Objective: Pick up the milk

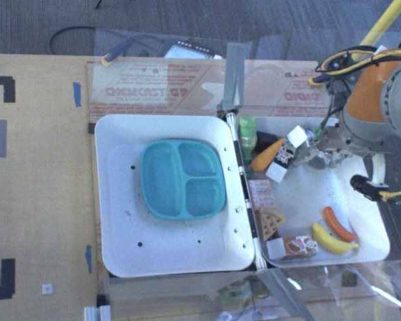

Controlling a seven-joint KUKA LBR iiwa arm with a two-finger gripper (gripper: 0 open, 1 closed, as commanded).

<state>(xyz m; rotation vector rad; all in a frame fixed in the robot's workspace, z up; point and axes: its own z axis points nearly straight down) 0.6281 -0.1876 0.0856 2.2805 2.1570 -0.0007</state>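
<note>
One boxy white milk carton [285,154], tilted, pinched by the metal gripper [302,154] over the right bin [374,246].

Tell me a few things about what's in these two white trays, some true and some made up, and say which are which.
1. The teal divided plate lies in the left bin. True.
2. The banana lies on the plate. False: it lies in the right bin, beside a red sausage.
3. The milk carton is by the gripper, tilted, next to a carrot. True.
4. The arm reaches into the left bin. False: it is over the right bin.
5. A green bottle stands at the right bin's far left corner. True.
</note>
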